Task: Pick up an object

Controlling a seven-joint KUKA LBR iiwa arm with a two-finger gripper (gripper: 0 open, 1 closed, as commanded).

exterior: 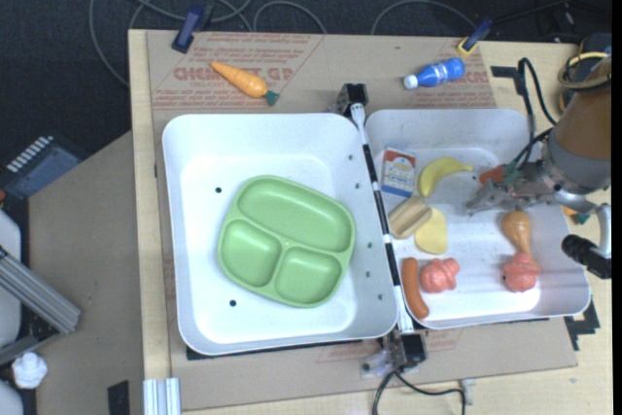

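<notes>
White plastic forms the two bins: the left bin point(185, 209) holds a green divided plate point(285, 240), and the right bin point(466, 314) holds the toy food. Nearest the camera in the right bin, a sausage point(414, 287) lies along the left wall, with a pink lump point(439, 275) just beside it and a second pink piece point(521, 273) toward the right wall. Behind those sit a yellow wedge point(432, 231) touching a small bun point(407, 215), and a drumstick point(518, 229) above the second pink piece. Farther back are a banana point(442, 173) and a small carton point(397, 172). The gripper point(486, 196) hangs over the bin's middle right, between the banana and the drumstick; its fingers are spread apart with nothing between them. Beyond the bins, on the bench, lie a carrot point(241, 79) and a blue bottle point(435, 74).
</notes>
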